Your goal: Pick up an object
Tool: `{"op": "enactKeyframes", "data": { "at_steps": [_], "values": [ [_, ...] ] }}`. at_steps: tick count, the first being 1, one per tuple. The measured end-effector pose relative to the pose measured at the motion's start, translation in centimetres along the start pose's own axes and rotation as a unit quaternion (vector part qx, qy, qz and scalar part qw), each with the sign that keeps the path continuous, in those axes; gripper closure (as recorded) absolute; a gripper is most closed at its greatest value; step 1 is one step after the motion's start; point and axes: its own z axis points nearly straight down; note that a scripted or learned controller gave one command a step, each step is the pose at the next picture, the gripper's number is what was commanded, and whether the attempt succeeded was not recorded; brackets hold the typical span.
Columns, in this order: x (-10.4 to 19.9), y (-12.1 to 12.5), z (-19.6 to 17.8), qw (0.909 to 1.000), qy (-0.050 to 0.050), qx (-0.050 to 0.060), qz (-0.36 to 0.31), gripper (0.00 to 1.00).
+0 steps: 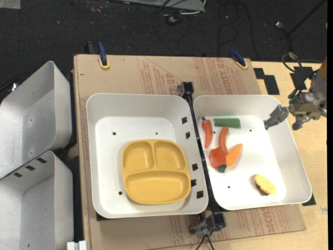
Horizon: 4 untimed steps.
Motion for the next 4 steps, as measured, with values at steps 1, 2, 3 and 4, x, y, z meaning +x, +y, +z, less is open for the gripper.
{"op": "enactKeyframes", "data": {
  "at_steps": [1,2,3,4],
  "values": [
    [0.1,0.2,-0.8,1.0,-0.001,-0.006,-0.002,0.0],
    [0.9,0.7,5.3,1.0,-0.001,-0.004,-0.002,0.0],
    [0.2,0.2,10.0,1.0,-0.001,-0.004,-0.001,0.0],
    [0.3,0.2,15.3,1.0,-0.001,-0.004,-0.001,0.0]
  ]
}}
